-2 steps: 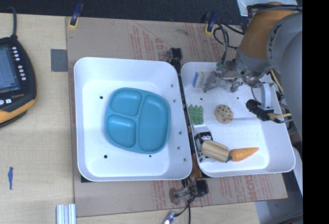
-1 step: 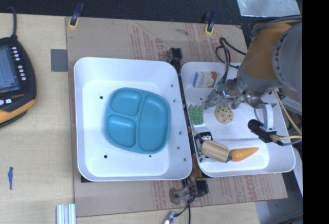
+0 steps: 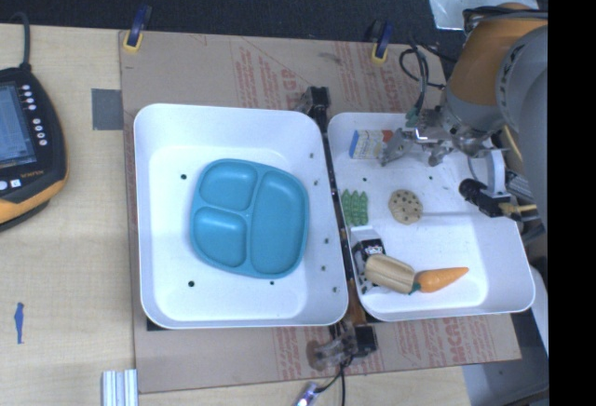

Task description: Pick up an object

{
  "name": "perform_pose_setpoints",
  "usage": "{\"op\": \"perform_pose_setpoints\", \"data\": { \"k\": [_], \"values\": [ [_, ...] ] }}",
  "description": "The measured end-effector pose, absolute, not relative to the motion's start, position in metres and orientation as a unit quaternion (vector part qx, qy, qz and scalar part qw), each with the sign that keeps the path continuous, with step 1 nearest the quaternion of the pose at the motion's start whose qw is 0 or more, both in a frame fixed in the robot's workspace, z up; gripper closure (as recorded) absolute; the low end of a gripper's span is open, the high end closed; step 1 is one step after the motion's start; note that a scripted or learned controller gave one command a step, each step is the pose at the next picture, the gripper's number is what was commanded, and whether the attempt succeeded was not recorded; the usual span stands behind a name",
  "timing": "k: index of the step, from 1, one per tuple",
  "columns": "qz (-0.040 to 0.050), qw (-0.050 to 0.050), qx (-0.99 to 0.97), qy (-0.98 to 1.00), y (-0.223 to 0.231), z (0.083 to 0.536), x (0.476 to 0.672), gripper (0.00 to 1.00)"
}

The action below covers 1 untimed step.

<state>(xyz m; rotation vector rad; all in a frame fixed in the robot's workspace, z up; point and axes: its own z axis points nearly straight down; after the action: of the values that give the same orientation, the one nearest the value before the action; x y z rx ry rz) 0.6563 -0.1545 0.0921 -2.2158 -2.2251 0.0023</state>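
Note:
The right white bin (image 3: 503, 288) holds several small objects. A small white box with blue and orange print (image 3: 370, 144) lies at its far left corner. A green ridged piece (image 3: 354, 206) and a round speckled cookie (image 3: 405, 206) sit mid-bin. A tan bread roll (image 3: 389, 273) and an orange carrot (image 3: 441, 279) lie along the near edge, with a small black item (image 3: 366, 249) beside the roll. My gripper (image 3: 416, 146) hangs low over the bin's far side, just right of the box and above the cookie. Nothing visible is held in it.
The left white bin (image 3: 163, 302) holds a blue divided plate (image 3: 250, 218). A black and orange teach pendant (image 3: 23, 148) lies on the bench at far left. The grey arm with its orange band (image 3: 494, 60) overhangs the right bin's far right corner, with cables trailing.

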Motion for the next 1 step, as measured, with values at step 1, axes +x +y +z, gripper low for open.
{"op": "perform_pose_setpoints", "data": {
  "k": [1],
  "values": [
    [0.0018, 0.001, -0.705, -0.709, -0.1551, 0.0915, 0.5785, 0.0]
  ]
}}
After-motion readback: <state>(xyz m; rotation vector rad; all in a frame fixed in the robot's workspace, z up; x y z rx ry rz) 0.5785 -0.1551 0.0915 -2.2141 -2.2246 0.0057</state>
